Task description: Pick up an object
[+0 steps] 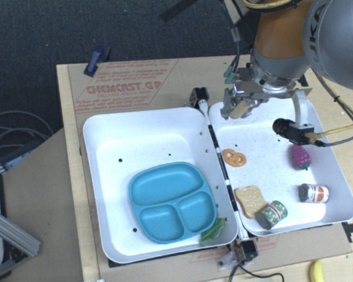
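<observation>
Nothing picked yet: gripper at right bin's back-left corner, can't tell grip state, pretzel etc. untouched.

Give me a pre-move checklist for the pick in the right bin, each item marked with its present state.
1. Gripper carries nothing: ok; it hangs over the far left part of the right bin, with nothing seen between its fingers.
2. Finger opening: cannot tell.
3. Pretzel, the closest target, has free space around it: ok.
4. Purple fruit lies apart from the small can: ok.
5. Toast slice free of neighbours: not ok; the green can lies against it.
6. Blue divided plate out of the way: ok; it lies in the left bin.
</observation>
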`<state>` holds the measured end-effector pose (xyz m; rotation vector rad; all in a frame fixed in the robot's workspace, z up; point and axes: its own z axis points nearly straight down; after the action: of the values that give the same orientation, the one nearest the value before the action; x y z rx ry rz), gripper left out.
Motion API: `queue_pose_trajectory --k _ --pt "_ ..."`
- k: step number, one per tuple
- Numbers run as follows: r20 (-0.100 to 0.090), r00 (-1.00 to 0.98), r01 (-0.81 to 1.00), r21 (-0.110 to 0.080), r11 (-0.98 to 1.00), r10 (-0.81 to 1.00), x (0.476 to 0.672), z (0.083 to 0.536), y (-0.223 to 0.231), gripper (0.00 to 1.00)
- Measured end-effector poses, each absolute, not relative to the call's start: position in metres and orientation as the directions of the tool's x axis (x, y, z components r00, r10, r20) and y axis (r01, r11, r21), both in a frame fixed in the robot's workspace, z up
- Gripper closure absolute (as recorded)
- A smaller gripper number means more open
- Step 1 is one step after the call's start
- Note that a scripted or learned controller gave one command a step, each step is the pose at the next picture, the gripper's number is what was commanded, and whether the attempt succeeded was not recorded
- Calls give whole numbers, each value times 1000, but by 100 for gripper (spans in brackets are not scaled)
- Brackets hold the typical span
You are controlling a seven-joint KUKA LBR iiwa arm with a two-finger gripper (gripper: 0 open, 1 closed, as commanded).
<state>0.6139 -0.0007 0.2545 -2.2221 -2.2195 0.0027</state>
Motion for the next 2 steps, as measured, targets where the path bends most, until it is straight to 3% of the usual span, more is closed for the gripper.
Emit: queue_pose_trajectory --k 1,2 --pt "-1 1 1000 2 -1 1000 640 256 -29 100" --pt "-1 2 1000 -2 -2 1000 585 254 -83 100"
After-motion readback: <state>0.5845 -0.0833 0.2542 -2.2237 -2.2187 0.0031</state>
